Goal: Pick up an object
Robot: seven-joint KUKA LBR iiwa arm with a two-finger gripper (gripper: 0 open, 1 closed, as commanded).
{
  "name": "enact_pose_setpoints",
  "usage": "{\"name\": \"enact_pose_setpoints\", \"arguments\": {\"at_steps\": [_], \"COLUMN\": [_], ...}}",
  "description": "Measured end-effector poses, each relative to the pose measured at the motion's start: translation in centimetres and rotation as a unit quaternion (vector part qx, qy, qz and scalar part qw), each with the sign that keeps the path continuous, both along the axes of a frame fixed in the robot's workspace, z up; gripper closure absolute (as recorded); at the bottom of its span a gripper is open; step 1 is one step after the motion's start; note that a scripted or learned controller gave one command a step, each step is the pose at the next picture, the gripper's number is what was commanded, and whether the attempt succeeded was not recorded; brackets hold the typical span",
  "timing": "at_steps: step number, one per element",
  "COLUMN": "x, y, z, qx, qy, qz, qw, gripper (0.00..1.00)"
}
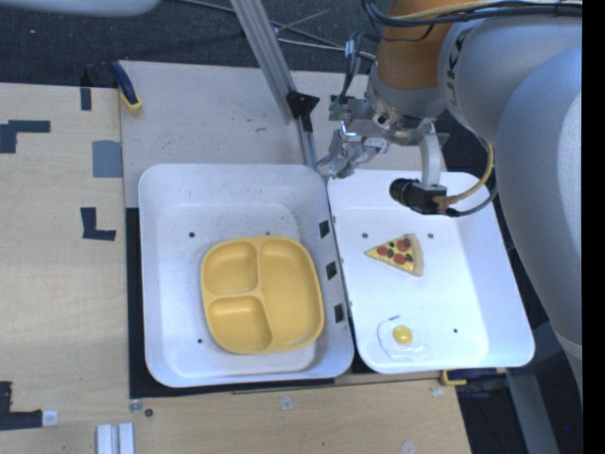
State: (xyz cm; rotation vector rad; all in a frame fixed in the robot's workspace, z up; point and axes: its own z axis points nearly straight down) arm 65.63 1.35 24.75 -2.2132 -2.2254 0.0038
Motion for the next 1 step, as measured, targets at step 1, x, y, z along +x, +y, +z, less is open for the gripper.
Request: {"name": "enact_pose_setpoints", "arguments": {"at_steps": [1], "x": [0.29], "y": [6.43], "z": [-0.76], "qx": [0.0002], "qy": [-0.001], "qz": [0.001], "qw": [1.0], "gripper": [1.0]}}
